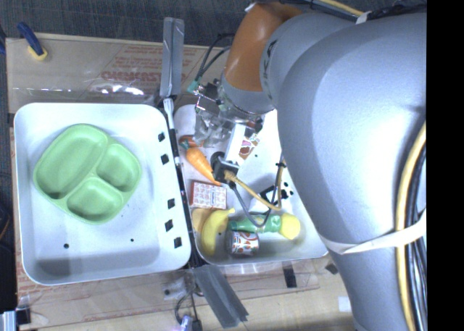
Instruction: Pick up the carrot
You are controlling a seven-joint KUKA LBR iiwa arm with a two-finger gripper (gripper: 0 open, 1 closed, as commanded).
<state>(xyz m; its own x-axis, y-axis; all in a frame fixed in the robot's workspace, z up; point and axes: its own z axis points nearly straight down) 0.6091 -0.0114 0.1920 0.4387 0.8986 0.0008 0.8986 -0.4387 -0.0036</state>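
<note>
**Arm low over the right bin, carrot at its left wall**

While the grey arm with its orange band bends down into the right bin (pixel 313 248), the gripper (pixel 212 128) hangs just above the carrot (pixel 199 162); whether it is open or closed cannot be told. The carrot lies on the floor of the bin against the left wall, tilted, with no grip on it visible. Below the carrot sit a small red-and-white packet (pixel 207 194), a banana (pixel 212 228), a can (pixel 244 242) and a green and yellow bottle (pixel 275 225). Left of the carrot, the other bin (pixel 43 264) holds a green divided plate (pixel 87 172).
</note>
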